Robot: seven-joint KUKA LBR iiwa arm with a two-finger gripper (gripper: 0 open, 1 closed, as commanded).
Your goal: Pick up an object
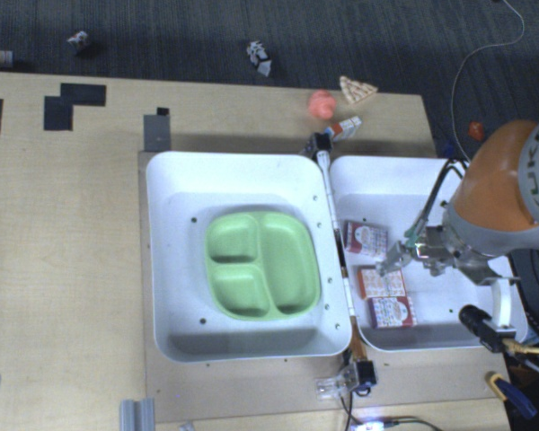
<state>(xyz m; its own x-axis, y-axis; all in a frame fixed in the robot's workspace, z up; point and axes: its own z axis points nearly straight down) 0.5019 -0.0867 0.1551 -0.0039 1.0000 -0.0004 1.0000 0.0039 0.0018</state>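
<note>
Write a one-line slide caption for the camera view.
KUKA arm's gripper hovers over three small cards in the right bin; a green divided tray sits in the left bin.

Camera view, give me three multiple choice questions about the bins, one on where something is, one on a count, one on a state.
1. Where is the green tray?
A. left bin
B. right bin
C. on the floor

2. How many small cards lie in the right bin?
A. one
B. three
C. six

3. How does the gripper stand relative to the cards?
A. over the cards in the right bin
B. over the green tray
C. outside both bins

Answers: 1 A, the tray lies in the middle of the left bin. 2 B, three red-and-white cards lie in a column near its left wall. 3 A, its tip hangs just above the middle card.
</note>
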